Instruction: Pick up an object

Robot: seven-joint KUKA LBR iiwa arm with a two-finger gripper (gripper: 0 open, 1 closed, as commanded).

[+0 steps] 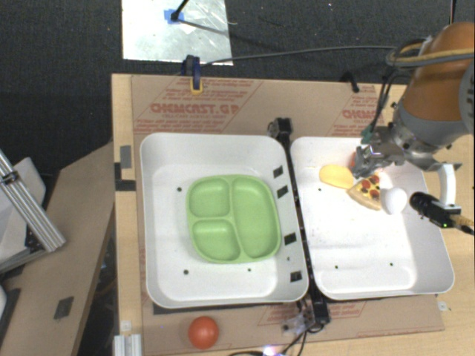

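Claw (366, 162): grip state unclear | smooth yellow oval (336, 175) | pizza wedge (366, 190) | glossy green divided tray (233, 218)

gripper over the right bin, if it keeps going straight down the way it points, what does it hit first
Most likely the pizza slice. The gripper points down right above it, with the yellow piece just beside it and the white egg a little further off. Depth is hard to judge from this slanted view.
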